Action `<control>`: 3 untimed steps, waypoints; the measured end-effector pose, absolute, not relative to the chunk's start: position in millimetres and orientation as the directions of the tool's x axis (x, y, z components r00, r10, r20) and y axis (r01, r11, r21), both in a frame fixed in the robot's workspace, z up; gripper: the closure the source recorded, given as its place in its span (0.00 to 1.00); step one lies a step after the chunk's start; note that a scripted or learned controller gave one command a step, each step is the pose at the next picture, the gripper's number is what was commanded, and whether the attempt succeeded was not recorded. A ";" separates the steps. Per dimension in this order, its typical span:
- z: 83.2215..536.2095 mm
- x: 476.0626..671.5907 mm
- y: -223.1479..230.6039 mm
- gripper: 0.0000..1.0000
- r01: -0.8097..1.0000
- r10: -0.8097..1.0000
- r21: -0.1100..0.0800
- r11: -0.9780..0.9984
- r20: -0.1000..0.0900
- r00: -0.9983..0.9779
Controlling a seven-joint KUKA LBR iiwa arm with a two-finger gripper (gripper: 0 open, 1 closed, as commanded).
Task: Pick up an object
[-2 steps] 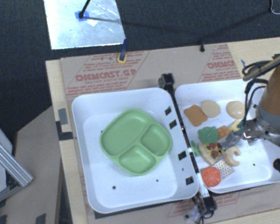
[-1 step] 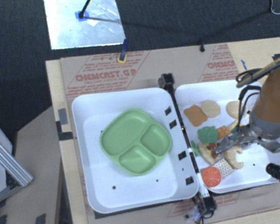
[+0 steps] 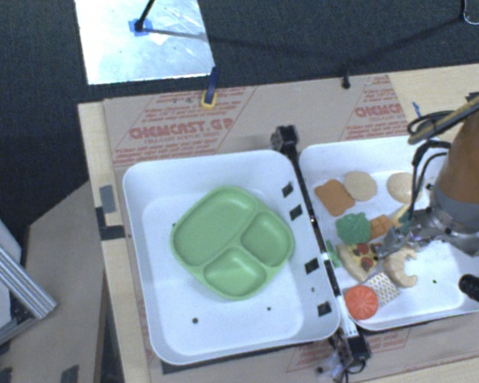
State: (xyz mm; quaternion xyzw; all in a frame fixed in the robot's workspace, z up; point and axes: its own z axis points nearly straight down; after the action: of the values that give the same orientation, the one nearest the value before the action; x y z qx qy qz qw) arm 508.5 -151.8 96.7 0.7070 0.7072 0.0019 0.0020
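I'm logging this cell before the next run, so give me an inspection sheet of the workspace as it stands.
Surface: bench with printed sheet, bearing two white bins side by side.
Left bin: holds a green divided plate, upright.
Right bin: toy foods clustered left of centre: brown toast piece, round tan cookie, pale oval piece, green broccoli-like piece, pizza slice, red tomato-like ball, tan curved piece.
Gripper: low over the food cluster; grasp cannot be judged.
Cables: black cables looping along the arm; a cable across the floor.
Surroundings: dark carpet, shiny sheet, aluminium frame at left.
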 end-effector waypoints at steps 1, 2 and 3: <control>141.1 506.3 -143.8 1.00 1.000 1.000 0.001 0.004 0.000 -0.004; 195.5 506.4 -143.6 1.00 1.000 1.000 -0.001 0.004 0.000 -0.004; 221.9 507.4 -143.6 1.00 1.000 1.000 0.002 0.005 -0.001 -0.005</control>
State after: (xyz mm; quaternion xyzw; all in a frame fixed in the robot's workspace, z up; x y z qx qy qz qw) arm 507.4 -143.6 221.9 0.7055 0.7087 0.0006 0.0010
